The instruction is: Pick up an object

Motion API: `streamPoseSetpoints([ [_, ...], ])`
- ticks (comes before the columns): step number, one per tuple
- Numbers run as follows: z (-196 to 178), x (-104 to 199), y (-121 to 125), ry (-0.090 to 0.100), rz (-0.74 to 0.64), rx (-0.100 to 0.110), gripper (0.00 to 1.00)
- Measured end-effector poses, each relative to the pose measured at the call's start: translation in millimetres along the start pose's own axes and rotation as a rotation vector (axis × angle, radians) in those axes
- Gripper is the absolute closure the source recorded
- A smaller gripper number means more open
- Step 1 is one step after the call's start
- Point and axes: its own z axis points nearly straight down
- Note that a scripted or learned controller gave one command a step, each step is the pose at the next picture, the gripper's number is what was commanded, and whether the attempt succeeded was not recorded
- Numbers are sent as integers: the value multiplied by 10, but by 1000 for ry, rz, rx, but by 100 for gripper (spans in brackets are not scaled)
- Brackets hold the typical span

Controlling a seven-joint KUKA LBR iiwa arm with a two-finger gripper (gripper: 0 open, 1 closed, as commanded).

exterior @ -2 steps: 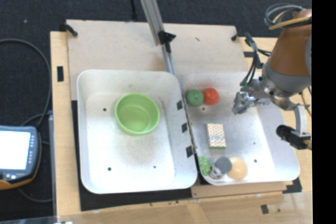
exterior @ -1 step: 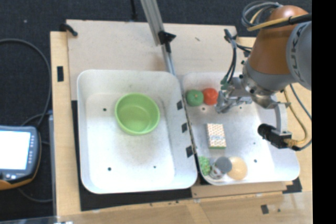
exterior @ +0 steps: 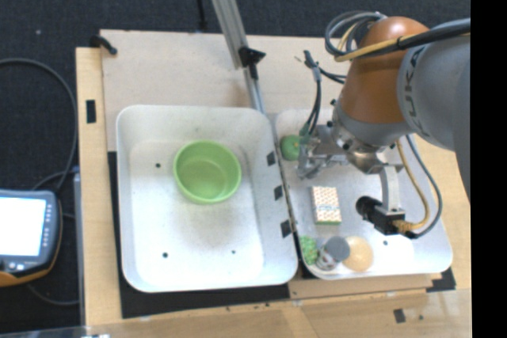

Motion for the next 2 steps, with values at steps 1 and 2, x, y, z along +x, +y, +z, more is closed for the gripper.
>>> streamPoseSetpoints([
  [1, -151, 544, -98, 1, -2, -3, 100],
  [2, -168, 952, -218, 0, 0, 0, 100],
])
